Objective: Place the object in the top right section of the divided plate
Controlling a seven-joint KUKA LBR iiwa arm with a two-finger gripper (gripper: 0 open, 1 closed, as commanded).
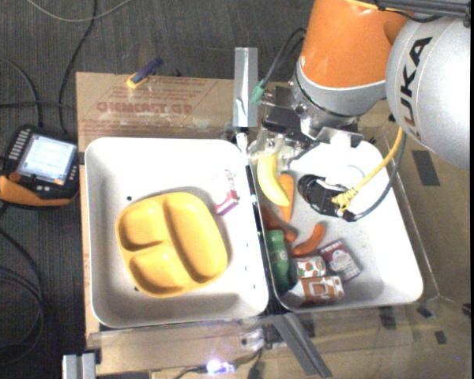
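A yellow divided plate [172,242] lies in the left bin [103,180], with two sections along its upper side and one below. My gripper [270,155] hangs over the upper left corner of the right bin [395,243]. Directly below it is a yellow banana [273,183], whose upper end reaches up to the gripper. Whether the banana is held or resting in the bin is unclear from this angle. An orange piece [287,189] lies against the banana's right side.
In the right bin lie a green bottle [279,259], an orange carrot [310,240] and small dark red packets [325,273]. A small pink and purple item [227,203] sits in the left bin beside the plate's right edge. The bins' shared wall runs between them.
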